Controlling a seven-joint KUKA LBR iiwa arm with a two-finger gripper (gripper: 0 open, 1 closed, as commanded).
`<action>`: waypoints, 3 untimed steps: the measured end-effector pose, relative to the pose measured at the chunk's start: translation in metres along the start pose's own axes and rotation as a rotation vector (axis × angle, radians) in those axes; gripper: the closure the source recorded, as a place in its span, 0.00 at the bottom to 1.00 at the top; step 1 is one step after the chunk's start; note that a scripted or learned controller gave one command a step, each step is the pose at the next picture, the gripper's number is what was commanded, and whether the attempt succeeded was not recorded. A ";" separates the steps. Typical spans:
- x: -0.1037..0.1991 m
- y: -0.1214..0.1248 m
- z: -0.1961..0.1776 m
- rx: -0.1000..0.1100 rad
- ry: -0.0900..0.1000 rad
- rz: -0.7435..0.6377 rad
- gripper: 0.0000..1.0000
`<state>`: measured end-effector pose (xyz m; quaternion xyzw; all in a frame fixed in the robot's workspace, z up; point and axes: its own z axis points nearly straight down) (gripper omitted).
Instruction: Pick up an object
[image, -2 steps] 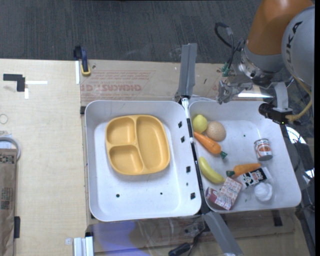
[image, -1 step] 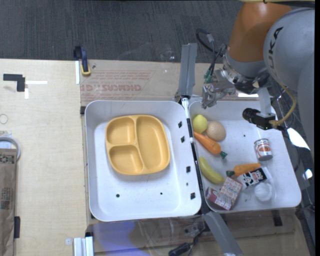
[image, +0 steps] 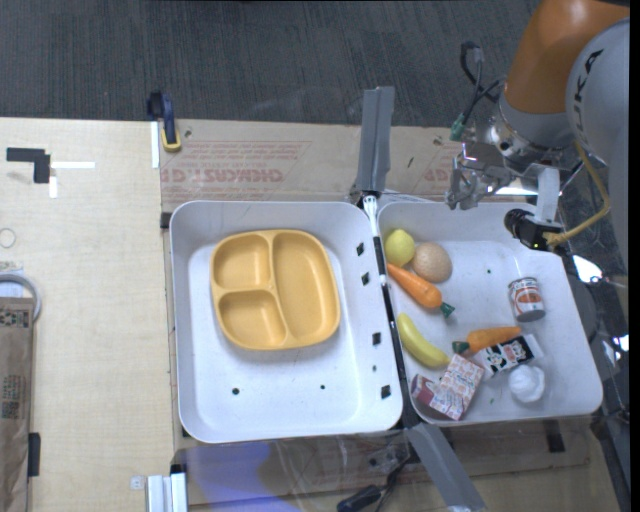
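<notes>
Arm parked over right bin's back rim, nothing gripped.
Left bin (image: 190, 330): yellow 3-compartment tray (image: 275, 290). Right bin (image: 490, 250), left to right: lemon (image: 399, 246), egg-like ball (image: 432, 262), carrot (image: 415, 286) with long axis diagonal and leaf end lower-right, banana (image: 422, 342), snack packet (image: 452, 386), 2nd carrot (image: 493, 338) lying near-horizontal, small can (image: 526, 298). Gripper (image: 466, 192) hangs above the rim, well apart from all items; finger state: cannot tell.

Robotics lab, pale wooden bench (image: 90, 300) with taped markers, two white bins (image: 200, 400) side by side, flattened cardboard (image: 250, 165) beneath, grey-and-orange industrial arm (image: 570, 70) trailing cables, toy food (image: 425, 290) as test props
</notes>
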<state>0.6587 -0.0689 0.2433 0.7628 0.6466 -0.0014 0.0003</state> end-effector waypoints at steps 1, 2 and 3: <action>0.000 0.000 -0.008 0.002 -0.003 -0.003 1.00; 0.000 0.000 -0.016 0.004 -0.005 -0.006 1.00; 0.052 -0.008 -0.015 0.002 0.001 -0.094 1.00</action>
